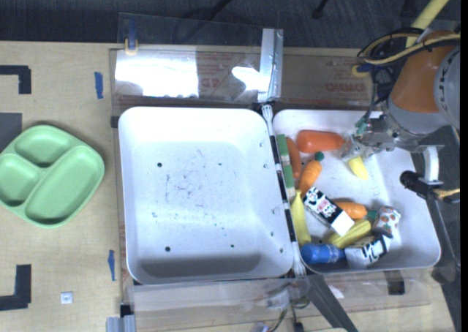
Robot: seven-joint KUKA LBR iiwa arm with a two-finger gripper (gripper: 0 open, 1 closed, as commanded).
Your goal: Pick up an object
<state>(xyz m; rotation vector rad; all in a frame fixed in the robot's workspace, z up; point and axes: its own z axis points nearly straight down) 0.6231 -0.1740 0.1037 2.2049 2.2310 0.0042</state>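
Two shallow white bins side by side on wooden counter (pixel 66 74). Left bin (pixel 197 191): bare floor with faint scuff marks. Right bin (pixel 417 206): cluttered, most items heaped toward its near edge and left wall.

KUKA arm (pixel 428 85) in from right, grey with orange band, low over far right corner of right bin. Jaws (pixel 369 140) pointed down near far wall of right bin; opening cannot tell, tips blurred against clutter. Nothing seen between them.

Small yellow piece (pixel 358 167) on bin floor just beside and below jaws; touching or apart, cannot tell. Large orange carrot (pixel 319 140) along far wall, left of jaws. Smaller carrot (pixel 310 174) tilted just below it. Black-and-white cow-print block (pixel 322 206) mid-bin. Yellow banana (pixel 298 221) against left wall. Blue object (pixel 318 254) at near left corner. Yellow cylinder (pixel 351 233) diagonal beside cow-print block. Black-and-white item (pixel 369 251) at near edge. Speckled item (pixel 387 219) toward near right.

Green divided plate (pixel 47 175) at counter's left edge, well apart from bins. Clear plastic panel (pixel 194 67) upright behind left bin.
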